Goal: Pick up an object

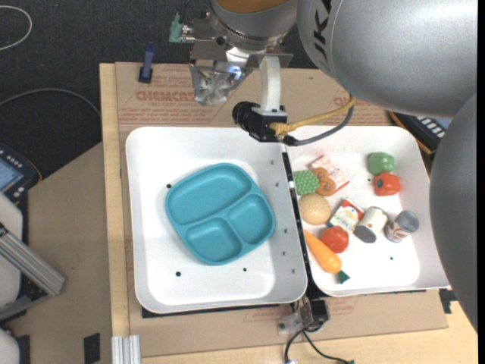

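Risk at this stage lies mainly in the crowding of the right bin (413,146), at centre right of the frame, where every candidate for the pick sits. The hand (214,82), a translucent-fingered assembly at upper centre, hangs above the brown table (121,127) just beyond the top edge of the left bin (144,203), well apart from those objects; it carries nothing, and how wide it stands cannot be told. A descent into the cluster would probably nudge neighbours aside, since the orange carrot (324,252), red tomato (334,238) and pale potato-like lump (314,208) touch or nearly touch. These smooth, rounded shapes may roll or squirt out from a closing pinch. The small cans (373,224), cylindrical and lying tilted, could likewise roll. The green pepper (380,161) and red pepper (386,183) at the bin's upper right stand freer and look easier. The teal plate (220,212) in the left bin is wide, shallow, glossy and three-compartmented, so it offers the hand only a thin rim. A yellow cable (322,120) trailing near the bins' shared wall might snag.
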{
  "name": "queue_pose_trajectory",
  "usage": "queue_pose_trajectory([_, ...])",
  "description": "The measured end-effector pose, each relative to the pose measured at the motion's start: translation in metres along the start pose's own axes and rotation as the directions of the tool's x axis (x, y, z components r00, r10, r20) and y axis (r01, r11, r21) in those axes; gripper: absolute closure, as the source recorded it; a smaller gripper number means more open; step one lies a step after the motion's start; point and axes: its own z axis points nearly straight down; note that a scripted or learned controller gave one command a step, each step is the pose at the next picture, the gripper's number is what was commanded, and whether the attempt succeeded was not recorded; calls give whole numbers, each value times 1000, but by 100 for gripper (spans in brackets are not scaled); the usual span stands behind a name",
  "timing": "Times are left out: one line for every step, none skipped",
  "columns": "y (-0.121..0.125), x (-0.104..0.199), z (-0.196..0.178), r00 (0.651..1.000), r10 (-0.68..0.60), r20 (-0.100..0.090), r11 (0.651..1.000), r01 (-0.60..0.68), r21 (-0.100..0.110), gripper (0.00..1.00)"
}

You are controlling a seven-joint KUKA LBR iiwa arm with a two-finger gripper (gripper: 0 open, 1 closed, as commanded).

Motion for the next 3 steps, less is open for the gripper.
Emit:
queue_pose_trajectory([28, 0, -166, 1000, 1, 0, 1000, -1, -8, 100])
queue_pose_trajectory([-9, -34, -70, 1000, 6, 11, 1000, -7, 24, 100])
queue_pose_trajectory([19, -23, 94, 1000, 4, 11, 1000, -4, 29, 100])
